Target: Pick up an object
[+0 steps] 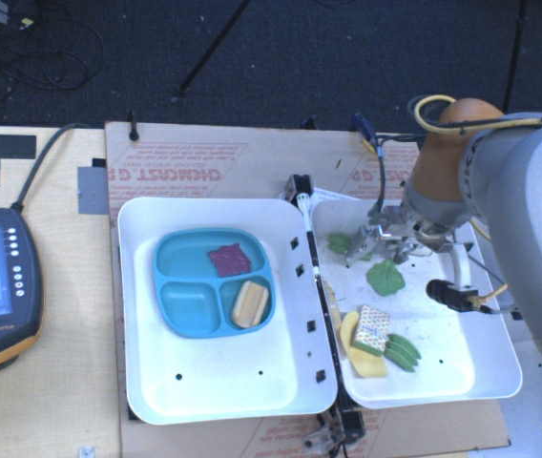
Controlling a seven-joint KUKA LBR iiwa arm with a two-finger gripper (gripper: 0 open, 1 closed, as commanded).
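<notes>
The grey arm's two-finger gripper [383, 243] hangs low over the far part of the right-hand shallow white bin [500, 375], its metal fingers [362, 247] reaching toward the divider between the bins. Whether they stand apart or together I cannot tell — the linkage is a blur of grey and nothing shows between them.

The nearest candidate is a flat green leaf-shaped piece [385, 278], lying just beside the fingers on their near side, roughly round with no clear long axis. A smaller green scrap [339, 243] lies just beyond the fingertips, toward the divider. Well nearer the camera sit a yellow banana-like piece [348, 332], a white speckled block [373, 326] and a dark green pod-shaped toy [403, 351], clustered and touching.

I judge the leaf piece the likeliest target — a short shift nearward would centre it. Its flatness may make a grip hard. The blue divided plate [187, 308] in the left bin [204, 389], holding a maroon piece [230, 258] and a tan bread-like piece [249, 303], lies well apart.
</notes>
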